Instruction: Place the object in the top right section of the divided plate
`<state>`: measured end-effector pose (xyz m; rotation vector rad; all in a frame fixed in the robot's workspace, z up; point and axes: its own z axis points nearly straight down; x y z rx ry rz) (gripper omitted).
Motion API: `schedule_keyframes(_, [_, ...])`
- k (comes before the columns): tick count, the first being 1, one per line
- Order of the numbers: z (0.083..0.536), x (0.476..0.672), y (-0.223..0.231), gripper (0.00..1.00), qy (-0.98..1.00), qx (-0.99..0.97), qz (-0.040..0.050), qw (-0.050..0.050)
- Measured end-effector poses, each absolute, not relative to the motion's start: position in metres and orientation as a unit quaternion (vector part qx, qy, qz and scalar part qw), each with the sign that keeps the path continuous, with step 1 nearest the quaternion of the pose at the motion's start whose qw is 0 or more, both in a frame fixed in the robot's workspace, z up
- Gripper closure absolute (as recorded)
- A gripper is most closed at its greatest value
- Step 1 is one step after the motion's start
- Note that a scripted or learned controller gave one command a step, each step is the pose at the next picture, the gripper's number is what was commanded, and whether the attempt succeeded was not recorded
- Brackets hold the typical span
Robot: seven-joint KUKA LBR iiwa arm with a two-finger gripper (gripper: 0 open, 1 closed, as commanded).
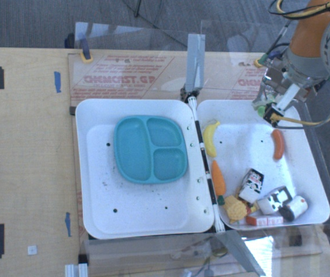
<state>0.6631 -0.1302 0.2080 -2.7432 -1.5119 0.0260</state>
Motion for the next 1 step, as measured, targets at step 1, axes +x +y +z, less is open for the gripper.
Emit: schedule_keyframes(1, [0.2549, 0.6671, -0.1203, 1.0, -0.408, -0.913, -0.0003, -0.001])
